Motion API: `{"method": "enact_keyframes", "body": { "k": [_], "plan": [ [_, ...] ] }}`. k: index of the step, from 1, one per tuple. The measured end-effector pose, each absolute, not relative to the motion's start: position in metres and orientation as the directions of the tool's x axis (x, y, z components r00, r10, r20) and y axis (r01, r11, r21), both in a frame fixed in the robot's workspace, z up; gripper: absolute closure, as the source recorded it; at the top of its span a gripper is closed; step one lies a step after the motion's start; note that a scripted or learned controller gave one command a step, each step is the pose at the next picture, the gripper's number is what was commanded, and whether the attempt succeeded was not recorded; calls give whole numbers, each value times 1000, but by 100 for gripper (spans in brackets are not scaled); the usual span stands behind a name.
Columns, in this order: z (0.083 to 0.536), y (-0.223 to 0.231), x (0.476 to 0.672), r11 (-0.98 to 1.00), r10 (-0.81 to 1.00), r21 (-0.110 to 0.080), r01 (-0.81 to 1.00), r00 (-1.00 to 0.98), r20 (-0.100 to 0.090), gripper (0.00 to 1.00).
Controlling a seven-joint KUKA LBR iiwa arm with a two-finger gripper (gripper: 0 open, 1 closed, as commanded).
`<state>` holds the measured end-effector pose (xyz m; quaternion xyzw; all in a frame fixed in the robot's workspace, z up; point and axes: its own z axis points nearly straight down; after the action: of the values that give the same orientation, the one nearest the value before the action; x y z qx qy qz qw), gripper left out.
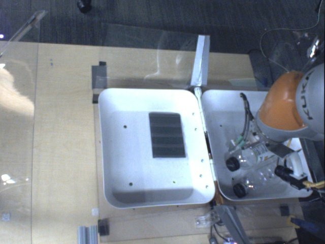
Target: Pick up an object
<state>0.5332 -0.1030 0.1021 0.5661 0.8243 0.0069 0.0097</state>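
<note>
A dark grey ridged rectangular block (166, 134) lies flat in the middle of the left bin (117, 151). In the right bin (221, 111), two clear plastic bottles lie on their sides. One bottle (250, 157) has its black cap pointing left; the other bottle (252, 183) lies nearer the front rim, also with a black cap. My gripper (244, 144) hangs low in the right bin under the orange-banded wrist, right over the upper clear bottle. The wrist hides much of that spot.
A metal divider strip (199, 67) runs back from the gap between the bins. A clear plastic sheet covers the bench at the left. The arm's body covers the right bin's right half.
</note>
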Motion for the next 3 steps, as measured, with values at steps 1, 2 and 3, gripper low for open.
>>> {"method": "enact_keyframes", "body": {
  "k": [1,2,3],
  "plan": [
    [102,-103,533,359,933,22,933,-359,-8,0],
    [89,-88,565,234,972,12,972,-234,-3,0],
    [102,-87,567,240,971,20,971,-240,-5,100]
  ]
}}
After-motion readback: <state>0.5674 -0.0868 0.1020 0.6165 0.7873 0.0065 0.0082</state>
